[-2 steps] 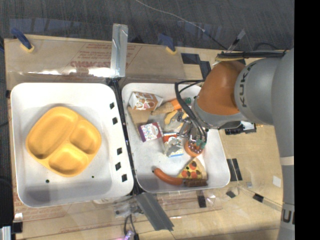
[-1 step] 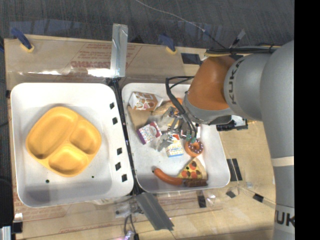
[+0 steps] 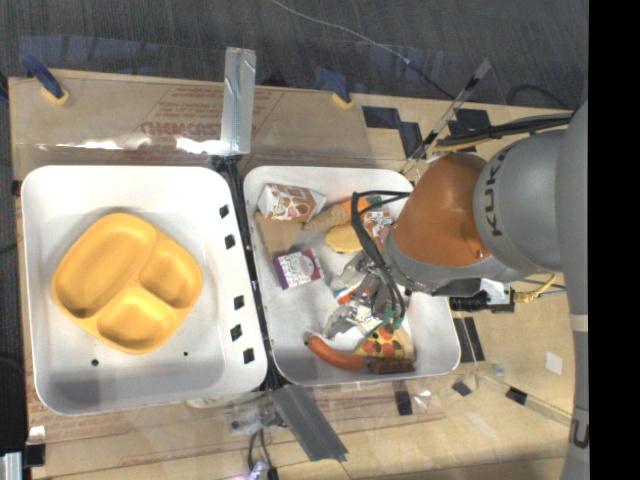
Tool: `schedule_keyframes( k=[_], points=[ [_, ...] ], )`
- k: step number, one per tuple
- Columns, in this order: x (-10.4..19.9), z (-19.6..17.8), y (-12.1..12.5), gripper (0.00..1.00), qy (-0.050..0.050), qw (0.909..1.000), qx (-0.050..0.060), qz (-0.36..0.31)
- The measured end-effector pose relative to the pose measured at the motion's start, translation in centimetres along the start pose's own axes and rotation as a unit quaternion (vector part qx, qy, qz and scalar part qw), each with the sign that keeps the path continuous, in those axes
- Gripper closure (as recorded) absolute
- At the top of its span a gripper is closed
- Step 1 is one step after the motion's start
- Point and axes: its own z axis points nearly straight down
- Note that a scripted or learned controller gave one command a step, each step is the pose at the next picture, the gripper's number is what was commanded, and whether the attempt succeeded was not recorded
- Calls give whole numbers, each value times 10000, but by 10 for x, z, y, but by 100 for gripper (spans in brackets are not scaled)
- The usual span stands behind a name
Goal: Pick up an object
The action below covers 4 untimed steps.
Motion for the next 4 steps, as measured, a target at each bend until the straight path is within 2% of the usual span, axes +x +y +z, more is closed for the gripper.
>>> schedule_keyframes(
  k=[1, 2, 3, 4],
  points=[
    [6, 1, 10, 0, 24, 9975, 5, 713],
    [-89, -5, 72, 0, -1, 9994, 6, 335],
    [-41, 0, 23, 0, 1, 9970, 10, 772],
    [-1, 1, 68, 0, 20, 9920, 6, 1264]
  ],
)
